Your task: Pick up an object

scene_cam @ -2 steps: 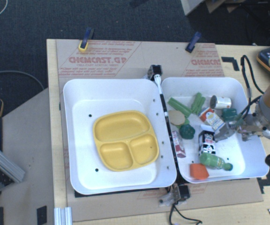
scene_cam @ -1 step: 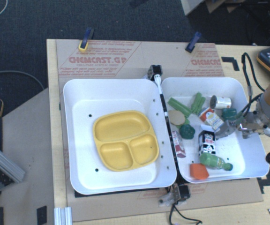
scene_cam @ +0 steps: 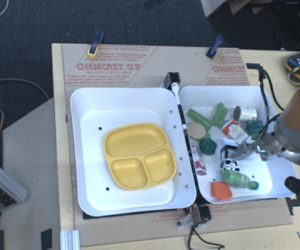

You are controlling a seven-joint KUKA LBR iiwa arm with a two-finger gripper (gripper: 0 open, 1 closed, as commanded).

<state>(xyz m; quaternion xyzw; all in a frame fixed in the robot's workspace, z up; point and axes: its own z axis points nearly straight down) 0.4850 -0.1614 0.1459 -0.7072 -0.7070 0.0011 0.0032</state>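
The two-finger gripper [scene_cam: 237, 152] hangs low in the right white bin [scene_cam: 212, 95]; whether it is released or clenched I cannot tell. Just beneath lie a small black-and-white toy [scene_cam: 228, 166] and a green plastic bottle [scene_cam: 239, 179], close together, so a descent may nudge both and catch neither.

Two white bins [scene_cam: 82, 139] are counted on the bench. One yellow divided tray [scene_cam: 139, 155] is seen in the left bin. In the right bin, one green bottle [scene_cam: 239, 179], one orange piece [scene_cam: 221, 190] and one white cup [scene_cam: 245, 113] are counted (the remaining clutter cannot be tallied).
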